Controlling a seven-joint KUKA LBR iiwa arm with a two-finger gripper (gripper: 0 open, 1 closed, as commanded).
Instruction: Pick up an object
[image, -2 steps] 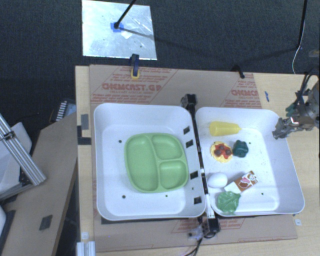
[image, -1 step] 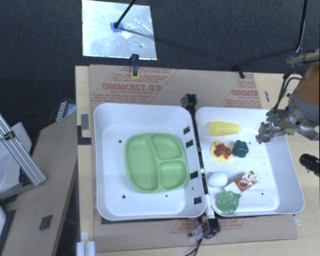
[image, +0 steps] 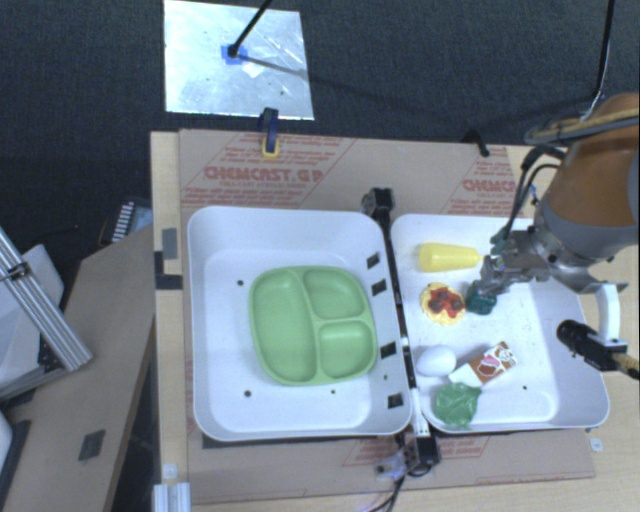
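The arm (image: 590, 190) is reaching in over the right bin (image: 575, 385), its gripper (image: 487, 287) sitting low near the bin's middle. A small teal object (image: 481, 302) is lying right at the gripper's tip — whether it is gripped or merely touched, I cannot tell. Just left of it a red-and-yellow toy (image: 443, 302) is resting, with a yellow piece (image: 446, 257) above it. Nearer the front edge are lying a white egg (image: 435, 360), a small carton (image: 490, 364) and a green leaf (image: 456, 404). In the left bin (image: 215, 240) a green tray (image: 308, 324) is sitting — three compartments.
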